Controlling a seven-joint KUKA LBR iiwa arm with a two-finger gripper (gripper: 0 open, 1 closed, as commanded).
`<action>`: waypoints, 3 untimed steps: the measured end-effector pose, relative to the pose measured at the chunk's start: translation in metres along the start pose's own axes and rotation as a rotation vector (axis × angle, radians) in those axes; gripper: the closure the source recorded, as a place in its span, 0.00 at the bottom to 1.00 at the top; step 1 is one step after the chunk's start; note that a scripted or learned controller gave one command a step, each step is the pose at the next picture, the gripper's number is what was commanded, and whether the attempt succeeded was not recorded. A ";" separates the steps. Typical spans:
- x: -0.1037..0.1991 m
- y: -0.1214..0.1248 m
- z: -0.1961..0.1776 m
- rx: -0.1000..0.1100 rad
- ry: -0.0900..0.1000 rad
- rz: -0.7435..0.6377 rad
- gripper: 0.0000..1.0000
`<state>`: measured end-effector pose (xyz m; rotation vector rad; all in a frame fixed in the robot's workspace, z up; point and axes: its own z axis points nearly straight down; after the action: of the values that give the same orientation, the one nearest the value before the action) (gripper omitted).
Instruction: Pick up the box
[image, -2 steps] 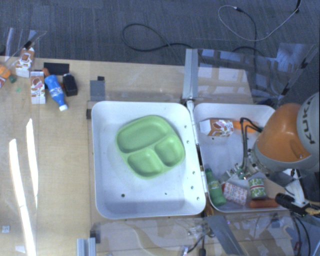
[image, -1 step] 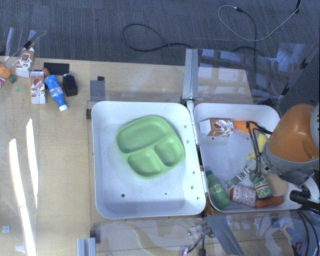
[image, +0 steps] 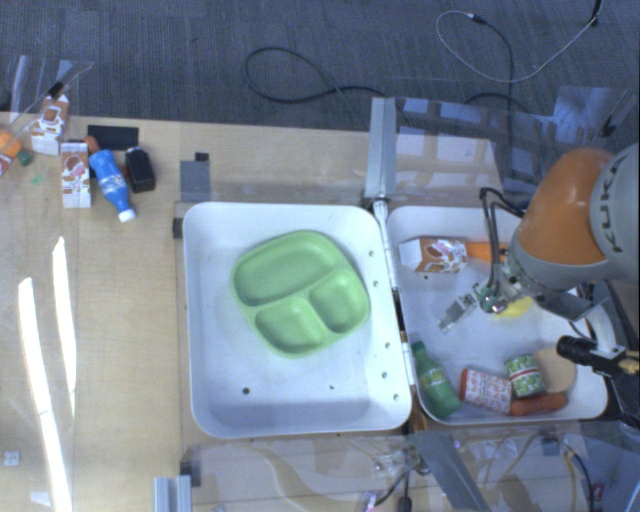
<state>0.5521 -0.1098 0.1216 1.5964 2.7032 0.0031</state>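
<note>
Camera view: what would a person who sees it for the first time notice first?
Most likely the green divided tray, which lies alone in the middle of the left bin. Next comes the arm's orange band at the right, with the end effector low over the right bin, just below a small box near the bin's far edge.

My arm (image: 590, 215) is a thick rounded grey casing with a broad glossy orange band above the wrist. A thin black cable loops along its left side. My small two-finger metal pincer (image: 470, 305) is silvery, and a black fitting juts below the wrist.
</note>
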 end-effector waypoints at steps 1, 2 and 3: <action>0.012 0.064 -0.063 -0.003 -0.003 -0.258 0.00; 0.007 0.029 0.001 0.000 0.000 -0.080 0.00; -0.017 0.060 0.034 -0.005 -0.004 -0.031 0.00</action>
<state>0.6132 -0.0958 0.0879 1.5514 2.7229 0.0065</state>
